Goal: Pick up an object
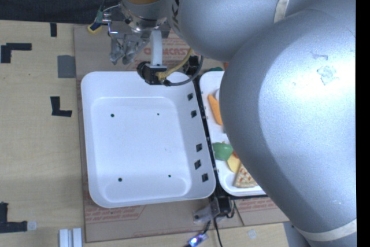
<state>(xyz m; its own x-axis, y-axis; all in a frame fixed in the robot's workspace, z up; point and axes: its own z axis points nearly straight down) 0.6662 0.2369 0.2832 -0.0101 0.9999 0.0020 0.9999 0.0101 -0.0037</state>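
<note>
Below your gripper [128, 50]: left bin [92, 124], floor open to you throughout. To your gripper's right: right bin [209, 79], where the arm [277, 89] blocked most of your access, over an orange piece [214, 109], green piece [222, 150] and waffle-patterned piece [245, 178].

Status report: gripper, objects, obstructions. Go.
Gripper above left bin's far rim, nothing seen held. Carrot and green piece in right bin. Arm covers most of it.

Two white bins [92, 142], one orange carrot [214, 109], one green piece [222, 151], one waffle-patterned wedge [245, 178].
</note>
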